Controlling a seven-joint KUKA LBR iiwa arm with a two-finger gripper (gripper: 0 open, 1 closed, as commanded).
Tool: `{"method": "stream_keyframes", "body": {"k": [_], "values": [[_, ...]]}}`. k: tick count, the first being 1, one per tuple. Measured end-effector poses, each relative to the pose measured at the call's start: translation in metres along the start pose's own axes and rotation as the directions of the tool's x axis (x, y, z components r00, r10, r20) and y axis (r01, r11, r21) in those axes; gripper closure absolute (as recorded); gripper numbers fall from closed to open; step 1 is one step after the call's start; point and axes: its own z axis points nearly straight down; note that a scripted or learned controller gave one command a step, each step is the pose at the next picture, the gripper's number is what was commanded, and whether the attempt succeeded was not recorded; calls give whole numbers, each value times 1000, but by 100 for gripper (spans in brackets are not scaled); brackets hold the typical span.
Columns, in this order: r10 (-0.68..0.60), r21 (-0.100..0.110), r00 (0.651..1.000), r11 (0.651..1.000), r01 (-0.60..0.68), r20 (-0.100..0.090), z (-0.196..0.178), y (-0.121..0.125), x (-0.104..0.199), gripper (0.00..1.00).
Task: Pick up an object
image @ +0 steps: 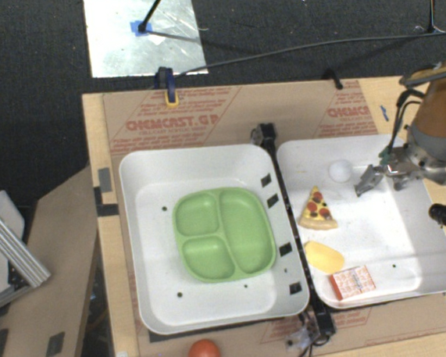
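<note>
The right bin (428, 268) holds a toy pizza slice (317, 210), a yellow oval piece (324, 256), a red and white patterned packet (352, 282) and a small white ball (340, 172). My gripper (381, 176) hangs over the bin's upper right part, to the right of the white ball and apart from it. Its fingers spread open with nothing between them. The grey arm with the orange band (442, 113) comes in from the right.
The left bin (145, 220) holds a green divided plate (224, 233). A red-orange ball (203, 355) lies on the bench in front of the left bin. A black divider with clips (283, 215) runs between the bins.
</note>
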Motion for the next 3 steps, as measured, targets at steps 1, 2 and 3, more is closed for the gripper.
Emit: {"method": "stream_keyframes", "body": {"k": [1, 2, 3], "values": [[0, 0, 1000, 1000, 0, 0, 37, 0, 1, 0], [-1, -5, 1000, 1000, 1, 1, 24, 2, 0, 100], [-2, -6, 1000, 1000, 2, 2, -20, 6, -1, 100]]}}
